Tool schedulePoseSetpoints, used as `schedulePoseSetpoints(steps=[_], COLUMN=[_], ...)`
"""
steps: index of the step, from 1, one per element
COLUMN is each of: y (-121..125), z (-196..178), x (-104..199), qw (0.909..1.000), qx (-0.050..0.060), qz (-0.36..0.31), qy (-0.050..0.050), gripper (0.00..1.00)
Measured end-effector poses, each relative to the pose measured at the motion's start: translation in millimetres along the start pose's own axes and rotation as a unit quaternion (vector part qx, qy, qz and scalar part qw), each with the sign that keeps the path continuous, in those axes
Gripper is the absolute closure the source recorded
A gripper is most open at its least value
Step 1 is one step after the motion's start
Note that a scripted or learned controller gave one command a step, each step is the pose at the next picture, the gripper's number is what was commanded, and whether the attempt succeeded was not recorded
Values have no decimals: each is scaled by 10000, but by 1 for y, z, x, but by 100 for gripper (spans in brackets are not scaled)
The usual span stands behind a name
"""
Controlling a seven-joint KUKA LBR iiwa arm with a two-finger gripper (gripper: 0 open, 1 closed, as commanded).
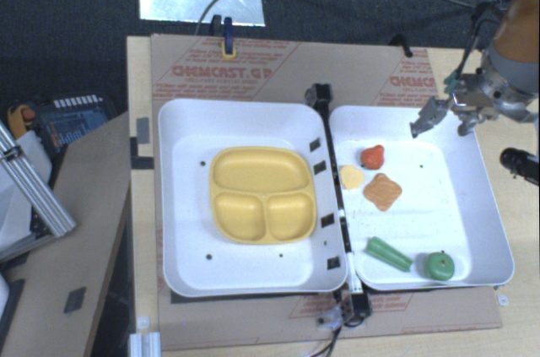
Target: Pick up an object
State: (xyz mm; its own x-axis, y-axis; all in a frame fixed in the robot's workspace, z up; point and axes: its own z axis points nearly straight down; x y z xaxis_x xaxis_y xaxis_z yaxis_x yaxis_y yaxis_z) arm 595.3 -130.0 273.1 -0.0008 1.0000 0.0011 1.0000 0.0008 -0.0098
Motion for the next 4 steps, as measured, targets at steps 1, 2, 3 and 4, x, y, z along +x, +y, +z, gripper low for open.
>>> schedulePoseSetpoints(steps=[1, 2, 3, 4], y=[2, -2, 4, 4], z=[-7, 53, 102, 144], x=[0, -4, 4, 9], qw=[10000, 10000, 10000, 10000], qx=[-58, -35, -48, -43], qz=[-11, -1, -14, -5], qy=[-8, -5, -5, -3], gripper=[0, 0, 0, 0])
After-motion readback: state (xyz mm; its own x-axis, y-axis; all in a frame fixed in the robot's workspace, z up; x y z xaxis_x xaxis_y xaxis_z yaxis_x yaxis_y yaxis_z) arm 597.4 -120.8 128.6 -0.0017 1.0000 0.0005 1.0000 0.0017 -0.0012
